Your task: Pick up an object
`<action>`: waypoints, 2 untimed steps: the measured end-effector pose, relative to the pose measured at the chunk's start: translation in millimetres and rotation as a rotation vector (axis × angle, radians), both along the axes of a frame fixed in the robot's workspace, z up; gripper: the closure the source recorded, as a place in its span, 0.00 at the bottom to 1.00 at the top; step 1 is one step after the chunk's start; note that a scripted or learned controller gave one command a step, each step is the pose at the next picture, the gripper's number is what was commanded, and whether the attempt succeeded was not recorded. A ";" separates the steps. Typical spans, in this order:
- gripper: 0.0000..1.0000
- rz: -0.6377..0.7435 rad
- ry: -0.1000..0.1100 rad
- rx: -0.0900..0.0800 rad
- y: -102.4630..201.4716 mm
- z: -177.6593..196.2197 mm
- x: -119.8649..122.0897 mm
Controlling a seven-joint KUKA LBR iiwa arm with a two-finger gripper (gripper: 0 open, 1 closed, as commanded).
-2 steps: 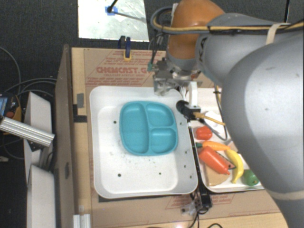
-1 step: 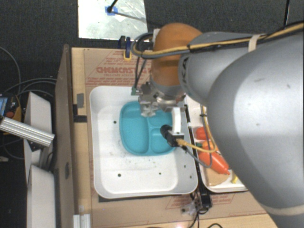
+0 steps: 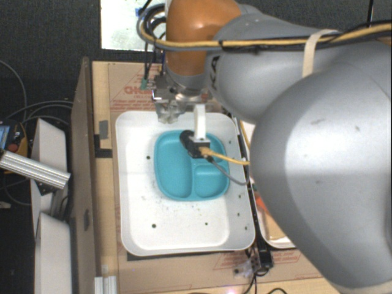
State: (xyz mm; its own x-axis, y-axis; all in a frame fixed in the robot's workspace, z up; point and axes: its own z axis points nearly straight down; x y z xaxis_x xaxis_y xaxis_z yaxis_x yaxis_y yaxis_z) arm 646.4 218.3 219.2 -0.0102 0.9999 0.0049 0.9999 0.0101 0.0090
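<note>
1. Closest to me is the arm. Its thick grey body covers the right side and hides most of the right bin, of which a small near corner shows.
2. Next comes the left bin, white and shallow. Its near part is bare floor with some small dark specks.
3. In the middle of this bin lies the plate, the thing to pick. It is blue-green with dividers inside, it lies flat, and it stays apart from the bin walls.
4. At about the same depth, left of the bench, a metal bar lies at a slant.
5. Behind the plate, over the far edge of the left bin, hangs the gripper, below the orange band. It is just beyond the far rim of the plate. If it is open or closed, I cannot tell.
6. Farther back, cardboard with red print shows from under the bin.
7. Farthest is a pale sheet on the dark floor.
</note>
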 end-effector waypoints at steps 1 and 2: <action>0.00 -0.005 0.007 -0.004 -4.8 -3.7 -1.3; 1.00 -0.001 0.003 -0.004 -4.5 7.7 -0.4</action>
State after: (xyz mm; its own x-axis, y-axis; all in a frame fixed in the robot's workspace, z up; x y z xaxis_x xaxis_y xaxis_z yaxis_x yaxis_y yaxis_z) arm 646.0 213.7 226.9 -0.0090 1.0000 0.0009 0.9999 0.0090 0.0057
